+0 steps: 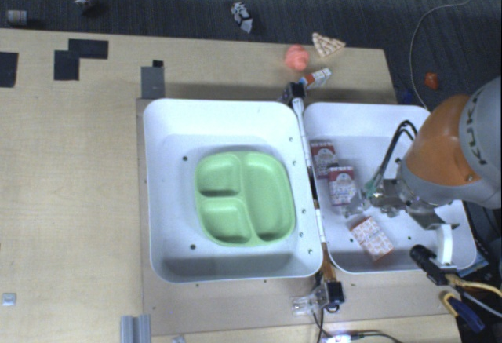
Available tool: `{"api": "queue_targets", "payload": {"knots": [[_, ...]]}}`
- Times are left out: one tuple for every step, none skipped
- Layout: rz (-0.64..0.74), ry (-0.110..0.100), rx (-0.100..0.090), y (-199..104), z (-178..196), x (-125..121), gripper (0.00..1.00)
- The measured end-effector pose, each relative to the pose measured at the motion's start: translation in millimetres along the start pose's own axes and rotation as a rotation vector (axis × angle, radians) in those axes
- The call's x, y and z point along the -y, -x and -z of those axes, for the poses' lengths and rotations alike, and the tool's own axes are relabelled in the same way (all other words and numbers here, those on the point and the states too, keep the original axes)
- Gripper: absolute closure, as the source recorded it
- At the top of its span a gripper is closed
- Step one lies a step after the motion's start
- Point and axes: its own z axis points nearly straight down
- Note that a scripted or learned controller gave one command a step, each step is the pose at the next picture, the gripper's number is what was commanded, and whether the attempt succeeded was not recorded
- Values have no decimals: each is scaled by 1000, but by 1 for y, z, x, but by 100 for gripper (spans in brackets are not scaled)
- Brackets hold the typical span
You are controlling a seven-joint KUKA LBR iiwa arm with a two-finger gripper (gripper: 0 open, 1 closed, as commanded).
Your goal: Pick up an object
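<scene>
Three small red-and-white packets lie in the right bin (408,118): one (321,154) near its left wall, a second (341,184) just below it, and a third (371,238) toward the front. My gripper (372,198) hangs low over the bin's middle, between the second and third packets, with the orange-banded wrist (443,153) behind it to the right. I see nothing held in it. The arm's body hides the bin's right part.
The left bin (169,137) holds a green divided plate (243,196). Beyond the bins on the bench lie a pink ball (296,57), a pizza-slice toy (327,44) and a small tube (316,79). Cables (463,286) run by the right bin's front corner.
</scene>
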Motion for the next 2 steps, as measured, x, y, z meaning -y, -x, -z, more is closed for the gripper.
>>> {"api": "queue_targets", "payload": {"knots": [[2, 3, 0, -1, 10, -1, 100], [2, 3, 0, -1, 10, -1, 0]]}}
